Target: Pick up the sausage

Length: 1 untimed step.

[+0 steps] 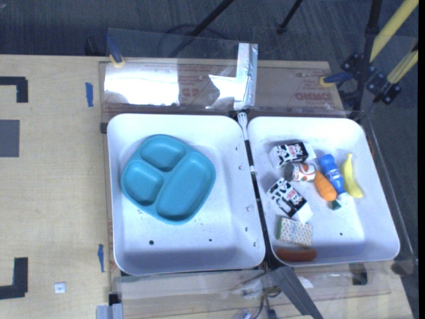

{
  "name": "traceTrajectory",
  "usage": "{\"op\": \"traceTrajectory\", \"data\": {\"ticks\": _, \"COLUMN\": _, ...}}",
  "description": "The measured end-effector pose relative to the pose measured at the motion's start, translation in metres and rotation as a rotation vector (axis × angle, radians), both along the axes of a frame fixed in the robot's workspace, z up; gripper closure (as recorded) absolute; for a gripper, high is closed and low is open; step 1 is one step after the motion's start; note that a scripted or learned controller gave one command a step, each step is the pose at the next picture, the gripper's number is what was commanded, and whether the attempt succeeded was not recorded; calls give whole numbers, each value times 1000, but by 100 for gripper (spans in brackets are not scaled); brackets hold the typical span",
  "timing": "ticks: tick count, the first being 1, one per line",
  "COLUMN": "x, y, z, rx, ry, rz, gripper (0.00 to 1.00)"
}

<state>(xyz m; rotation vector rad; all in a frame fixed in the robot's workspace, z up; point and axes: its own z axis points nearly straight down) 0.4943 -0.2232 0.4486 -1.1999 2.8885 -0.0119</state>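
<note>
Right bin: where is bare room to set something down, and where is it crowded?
In the right bin, bare floor lies right of the sausage and below the banana and carrot. The middle is crowded, around the can and two cartons.

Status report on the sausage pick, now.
Sausage lying at right bin's near edge, untouched. Patterned packet sits just behind it. Carrot and banana well apart.

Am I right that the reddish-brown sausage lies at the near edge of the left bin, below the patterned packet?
Not quite: the reddish-brown sausage lies at the near edge of the right white bin, below the patterned packet, as the camera view shows.
</note>
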Motion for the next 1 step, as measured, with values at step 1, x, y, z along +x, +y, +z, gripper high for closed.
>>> {"op": "traceTrajectory", "data": {"ticks": 1, "x": 2, "y": 0, "z": 12, "rx": -2, "ry": -11, "rz": -3, "gripper": 100}}
